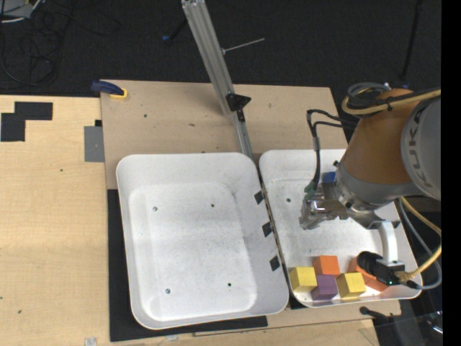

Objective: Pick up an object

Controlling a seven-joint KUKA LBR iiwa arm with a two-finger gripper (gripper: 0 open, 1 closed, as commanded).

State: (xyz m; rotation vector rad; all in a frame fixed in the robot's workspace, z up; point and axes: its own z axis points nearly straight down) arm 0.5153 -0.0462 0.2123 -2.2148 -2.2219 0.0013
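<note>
- The gripper [311, 218] hangs over the bare white floor of the right bin [288, 175], in the middle of that bin toward its left side. From this slanted angle I honestly can't make out how wide it's set.
- The arm [425, 150] comes in from the right edge of the frame. Its orange band [378, 146] covers the upper right part of that bin.
- The stuff to pick is a little cluster of blocks packed along the bin's bottom edge, lower right of the frame and well below the gripper:
- the left yellow block [303, 277], a matte cube-ish piece on the cluster's left end
- the orange block [327, 264], just right of it and slightly higher in the frame
- the purple block [326, 287], directly under the orange one and touching it
- the right yellow block [352, 285], snug against the purple one's right side
- All four look like plain solid-colour foam or wood chunks of about the same size.
- The left bin [187, 236] takes up the centre-left of the frame.
- A metal rail [209, 49] slants from top centre down to the seam between the bins, where small black clips [265, 228] sit.
- A blue and yellow clamp [109, 89] sits at the upper left corner of the bench [180, 121].
</note>
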